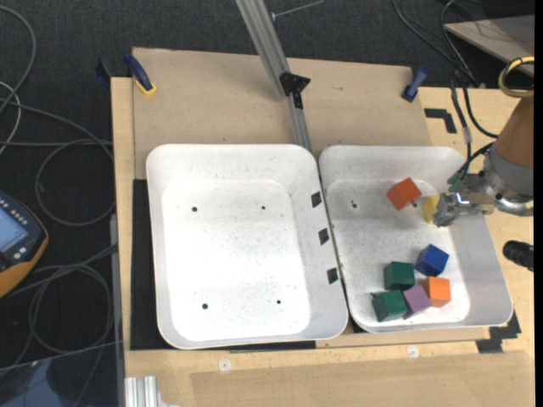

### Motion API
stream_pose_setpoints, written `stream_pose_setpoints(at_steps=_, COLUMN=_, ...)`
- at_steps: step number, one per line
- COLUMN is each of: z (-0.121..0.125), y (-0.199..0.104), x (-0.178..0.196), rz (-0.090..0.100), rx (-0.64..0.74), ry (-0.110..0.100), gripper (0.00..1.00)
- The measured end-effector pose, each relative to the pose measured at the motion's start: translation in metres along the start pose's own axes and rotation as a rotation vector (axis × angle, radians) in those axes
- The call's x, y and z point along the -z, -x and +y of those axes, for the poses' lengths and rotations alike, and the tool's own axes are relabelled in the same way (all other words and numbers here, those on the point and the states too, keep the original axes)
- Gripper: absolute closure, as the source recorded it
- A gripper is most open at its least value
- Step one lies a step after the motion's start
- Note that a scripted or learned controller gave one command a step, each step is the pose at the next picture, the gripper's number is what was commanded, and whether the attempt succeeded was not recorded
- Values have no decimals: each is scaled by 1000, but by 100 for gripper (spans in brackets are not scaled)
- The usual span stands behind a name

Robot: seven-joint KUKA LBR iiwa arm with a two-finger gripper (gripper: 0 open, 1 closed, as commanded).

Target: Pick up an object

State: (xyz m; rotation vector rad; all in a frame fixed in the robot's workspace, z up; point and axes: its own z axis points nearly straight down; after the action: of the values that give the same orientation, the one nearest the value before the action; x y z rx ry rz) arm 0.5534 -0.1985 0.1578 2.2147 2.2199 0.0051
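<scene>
The right bin [475,253] holds several blocks. An orange block [404,193] lies in its far half, with a small yellow piece [429,206] just right of it. My gripper [446,213] hangs low over the bin's right side, right against the yellow piece; whether it touches it is unclear. Toward the near end sit a blue cube [433,259], a green cube [399,274], a second green cube [390,304], a purple cube [417,298] and a small orange cube [439,290], packed close together.
The left bin [170,168] is to the left, sharing a middle rim with black clips [323,236]. A slanted metal post [270,41] rises behind the bins. The arm's grey body [516,164] overhangs the right bin's right rim.
</scene>
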Motion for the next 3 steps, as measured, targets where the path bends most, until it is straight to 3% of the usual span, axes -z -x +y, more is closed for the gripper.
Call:
stream_pose_setpoints(at_steps=1, z=2, y=-3, x=65, rz=-1, rx=0, ry=2, gripper=100)
stream_pose_setpoints(at_steps=2, z=3, y=-3, x=79, rz=0, rx=0, ry=-2, gripper=100)
stream_pose_setpoints(at_steps=3, z=5, y=-67, x=84, rz=5, rx=5, ry=-6, gripper=100)
